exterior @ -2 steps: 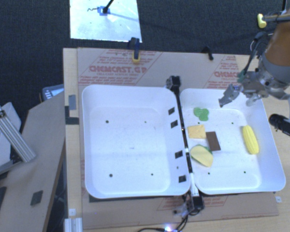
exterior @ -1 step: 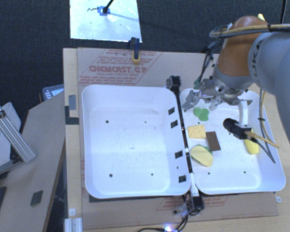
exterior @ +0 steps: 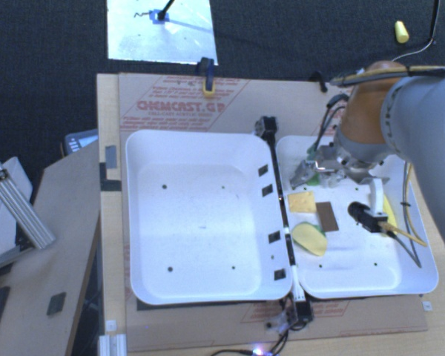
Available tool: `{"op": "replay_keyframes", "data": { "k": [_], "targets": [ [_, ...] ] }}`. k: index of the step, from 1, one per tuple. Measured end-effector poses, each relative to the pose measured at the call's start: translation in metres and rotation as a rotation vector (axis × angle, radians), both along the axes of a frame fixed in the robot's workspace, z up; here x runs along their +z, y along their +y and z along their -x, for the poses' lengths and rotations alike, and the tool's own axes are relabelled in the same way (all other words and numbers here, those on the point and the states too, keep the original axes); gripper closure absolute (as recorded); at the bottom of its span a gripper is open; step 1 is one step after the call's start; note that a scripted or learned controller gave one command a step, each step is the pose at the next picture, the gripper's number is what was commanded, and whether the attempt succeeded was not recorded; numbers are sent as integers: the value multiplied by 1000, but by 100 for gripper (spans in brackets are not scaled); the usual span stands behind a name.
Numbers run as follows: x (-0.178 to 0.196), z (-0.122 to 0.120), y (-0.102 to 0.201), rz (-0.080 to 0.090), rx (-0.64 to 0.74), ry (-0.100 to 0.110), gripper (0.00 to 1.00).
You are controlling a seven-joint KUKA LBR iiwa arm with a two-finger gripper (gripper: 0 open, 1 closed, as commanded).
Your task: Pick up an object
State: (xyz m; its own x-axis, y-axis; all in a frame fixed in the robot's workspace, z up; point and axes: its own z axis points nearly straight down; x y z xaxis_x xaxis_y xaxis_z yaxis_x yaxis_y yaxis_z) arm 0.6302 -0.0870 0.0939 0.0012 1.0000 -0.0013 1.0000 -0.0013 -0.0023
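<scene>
Reading faintly in red across the cardboard sheet (exterior: 179,104) is partly legible print. Hand (exterior: 305,171) hovers at the right bin's (exterior: 356,273) ten o'clock; its spread is unclear. Yellow card (exterior: 302,202), brown block (exterior: 326,216) lie just beside.

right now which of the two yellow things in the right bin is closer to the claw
The flat square yellow piece, just below the claw. The rounded yellow lump lies farther down, near the bin's divider edge.

Cardboard sheet (exterior: 179,104): red print at 12 o'clock from the left bin (exterior: 144,150) read roughly "CHEMCAST GP".
Smaller red lines: too small to read.
Elsewhere: nothing legible.
</scene>
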Motion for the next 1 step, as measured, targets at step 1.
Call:
{"op": "replay_keyframes", "data": {
  "k": [1],
  "targets": [
    [-9, -31, -5, -1, 6, -8, 0]
  ]
}}
